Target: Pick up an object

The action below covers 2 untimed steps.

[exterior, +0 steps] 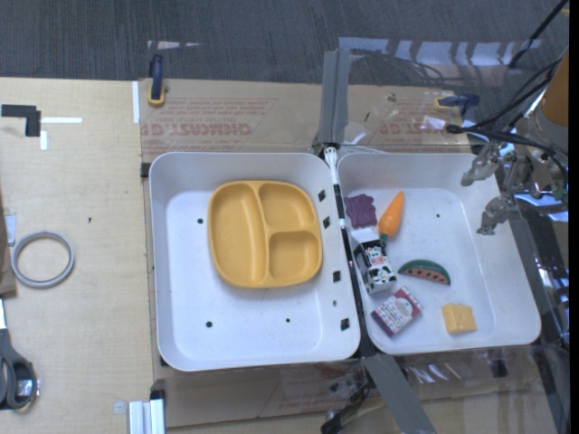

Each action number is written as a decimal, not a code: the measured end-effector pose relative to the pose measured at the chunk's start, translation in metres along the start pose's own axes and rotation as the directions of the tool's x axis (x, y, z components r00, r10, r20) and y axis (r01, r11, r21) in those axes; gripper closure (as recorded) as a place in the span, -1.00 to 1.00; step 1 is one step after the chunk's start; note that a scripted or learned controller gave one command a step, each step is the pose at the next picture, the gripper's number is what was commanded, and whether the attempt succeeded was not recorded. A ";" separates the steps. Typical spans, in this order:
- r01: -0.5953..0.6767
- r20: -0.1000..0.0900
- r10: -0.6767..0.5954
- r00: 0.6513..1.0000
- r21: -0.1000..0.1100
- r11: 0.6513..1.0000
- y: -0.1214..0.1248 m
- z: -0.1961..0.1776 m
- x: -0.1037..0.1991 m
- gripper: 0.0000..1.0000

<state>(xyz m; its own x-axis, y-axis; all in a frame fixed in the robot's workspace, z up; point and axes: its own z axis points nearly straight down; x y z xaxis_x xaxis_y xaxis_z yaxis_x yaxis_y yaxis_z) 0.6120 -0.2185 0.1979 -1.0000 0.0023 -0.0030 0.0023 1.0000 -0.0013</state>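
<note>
On the bench: two shallow white bins side by side, seen from above at a slant.
Left bin (181,333): holds a yellow divided plate (265,233) with three compartments, lying flat near the bin's centre.
Right bin (493,319): holds six small toy items, all in its left and lower part.
Purple grapes (361,210): close to the divider wall, toward the back.
Orange carrot (392,213): just beside the grapes, tilted, tip pointing down-left.
Small black-and-white carton (375,267): against the divider wall, below the carrot.
Watermelon slice (425,272): near the middle of the bin, right of the carton.
Red packet (396,311): toward the front edge, below the carton.
Yellow cheese block (459,318): right of the packet, near the front.
Gripper (496,197): at the right bin's far right rim, well apart from every item; it carries nothing.
Jaws: possibly spread, but metal parts and cables clutter that spot, so I cannot tell.
Step in hand: approach; no object has been picked yet.
Next move calls for: travelling left over the bin, choosing one item with free space around it, such as the cheese block or watermelon slice, then descending straight onto it.
</note>
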 end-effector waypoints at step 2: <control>0.129 0.000 -0.129 0.992 -0.002 0.992 0.062 0.002 0.009 -1.00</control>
<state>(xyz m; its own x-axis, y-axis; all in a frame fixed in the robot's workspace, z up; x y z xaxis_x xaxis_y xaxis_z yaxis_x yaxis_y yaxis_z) 0.6028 -0.1562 0.1954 -0.9920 -0.1263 -0.0030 -0.1263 0.9920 0.0001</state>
